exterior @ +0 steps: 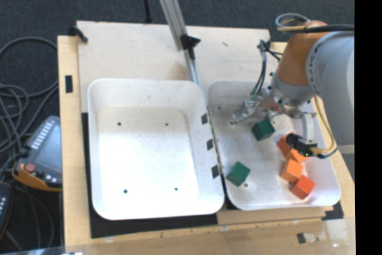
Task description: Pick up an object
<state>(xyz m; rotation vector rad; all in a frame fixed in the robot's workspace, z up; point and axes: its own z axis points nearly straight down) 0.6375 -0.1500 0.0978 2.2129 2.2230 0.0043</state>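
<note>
The tool (258, 109) hangs low in the right bin (322, 194), and I cannot tell how it is set, with a green block (262, 129) just under it and toward the front of the bench (137, 51).

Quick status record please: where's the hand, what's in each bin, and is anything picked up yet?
hand: over the right bin's far part, just above a green block
grasp: cannot tell; no block seen between fingers
right bin: two green blocks, the second near the left wall; orange blocks clustered at right
left bin: no blocks seen, only small dark specks
arm: reaches in from the right
</note>
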